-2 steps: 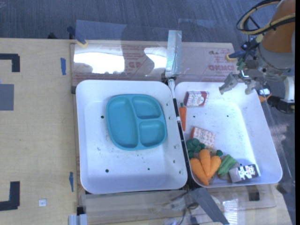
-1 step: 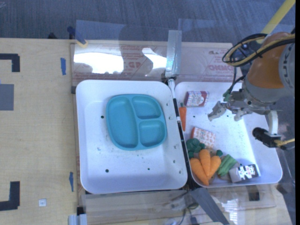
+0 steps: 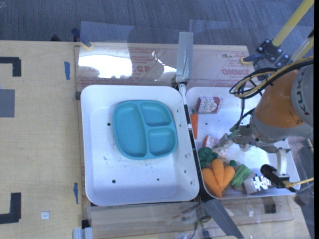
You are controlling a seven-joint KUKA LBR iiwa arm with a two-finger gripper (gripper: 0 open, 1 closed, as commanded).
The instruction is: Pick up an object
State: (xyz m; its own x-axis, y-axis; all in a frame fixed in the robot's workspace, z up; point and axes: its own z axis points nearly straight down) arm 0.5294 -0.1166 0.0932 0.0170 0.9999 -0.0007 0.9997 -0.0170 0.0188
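Note:
My gripper (image 3: 227,140) hangs low over the middle of the right bin (image 3: 225,114), reaching in from the right. Just left of it lies a small pale packet (image 3: 209,142), and I cannot tell whether they touch. Below it sit a dark green broccoli toy (image 3: 206,156), an orange carrot plush (image 3: 219,176) and a green piece (image 3: 242,173). A red and white carton (image 3: 208,104) lies at the bin's far end. A thin orange stick (image 3: 194,125) rests along the left wall.
The left bin (image 3: 94,148) holds a blue divided plate (image 3: 144,129). A small white and black block (image 3: 257,183) lies near the right bin's front edge. The bins' shared wall runs just left of the toys.

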